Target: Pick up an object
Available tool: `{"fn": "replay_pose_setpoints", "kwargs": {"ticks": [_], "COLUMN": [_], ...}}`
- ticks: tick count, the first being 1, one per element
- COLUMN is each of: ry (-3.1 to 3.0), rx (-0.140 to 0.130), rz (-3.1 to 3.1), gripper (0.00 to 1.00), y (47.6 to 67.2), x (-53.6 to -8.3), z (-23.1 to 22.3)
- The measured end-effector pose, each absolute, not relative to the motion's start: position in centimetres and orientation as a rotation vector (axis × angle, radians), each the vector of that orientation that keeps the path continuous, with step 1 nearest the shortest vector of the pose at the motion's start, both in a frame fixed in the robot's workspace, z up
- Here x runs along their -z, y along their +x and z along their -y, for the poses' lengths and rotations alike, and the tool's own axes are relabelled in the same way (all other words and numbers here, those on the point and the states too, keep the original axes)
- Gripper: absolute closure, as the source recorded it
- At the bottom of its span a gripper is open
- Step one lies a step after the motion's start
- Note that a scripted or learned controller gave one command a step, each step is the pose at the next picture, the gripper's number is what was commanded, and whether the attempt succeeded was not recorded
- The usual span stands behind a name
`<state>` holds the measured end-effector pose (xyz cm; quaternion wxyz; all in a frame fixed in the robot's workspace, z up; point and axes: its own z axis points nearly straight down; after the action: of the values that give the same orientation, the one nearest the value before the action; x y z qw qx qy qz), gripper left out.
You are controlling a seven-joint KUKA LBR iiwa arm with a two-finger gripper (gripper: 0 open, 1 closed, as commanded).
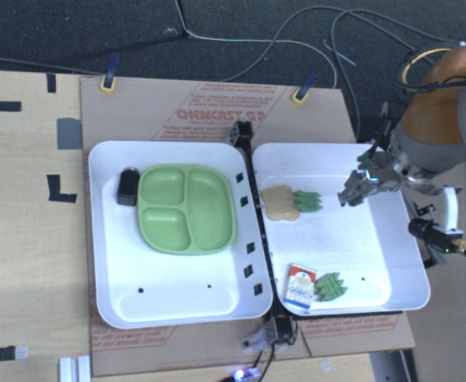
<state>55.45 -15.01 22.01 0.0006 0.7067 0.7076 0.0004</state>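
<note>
A tan cookie-like piece [280, 203] is seen lying in the right bin [376, 237], against its left wall, with a green leafy toy [307, 201] touching it on the right. Nearer the front of that bin a small red-and-white carton [300, 285] and a second green toy [330, 286] lie together. The end effector [358, 188] is poised above the bin's far right part, well apart from all of them, with nothing held; whether it is parted cannot be told. The approach step is judged to be in hand: a move left and down over a chosen piece is called for. In the left bin [113, 277] a green divided plate [187, 210] and a black block [127, 187] are set.

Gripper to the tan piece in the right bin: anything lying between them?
In the camera view, a green leafy piece lies between the gripper and the tan piece, touching the tan piece's right side.
</note>
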Motion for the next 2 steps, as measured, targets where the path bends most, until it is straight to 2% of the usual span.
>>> {"fn": "replay_pose_setpoints", "kwargs": {"ticks": [2], "ry": [2.217], "rx": [0.002], "rz": [-2.229], "gripper": [1.0], "y": [53.9], "x": [-22.0], "z": [4.4]}}
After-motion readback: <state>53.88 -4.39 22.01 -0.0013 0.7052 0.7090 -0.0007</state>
